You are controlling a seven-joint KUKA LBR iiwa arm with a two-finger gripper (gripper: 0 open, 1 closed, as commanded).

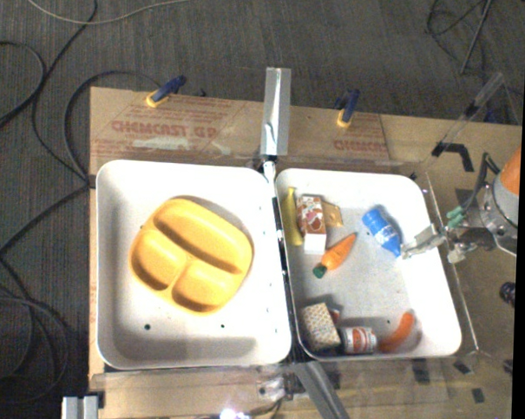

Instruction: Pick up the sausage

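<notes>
The sausage point(399, 332), short, curved and orange-red, was seen lying in the right bin's point(432, 294) near right corner. The gripper point(435, 240) was held above that bin's right edge; jaw state could not be told.

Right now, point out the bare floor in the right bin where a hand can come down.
Bare floor lies mid-bin, bordered by the carrot, blue can and sausage. The right bin is crowded along its left wall and its near wall, where the sausage lies. The hand sits at its right rim.
</notes>
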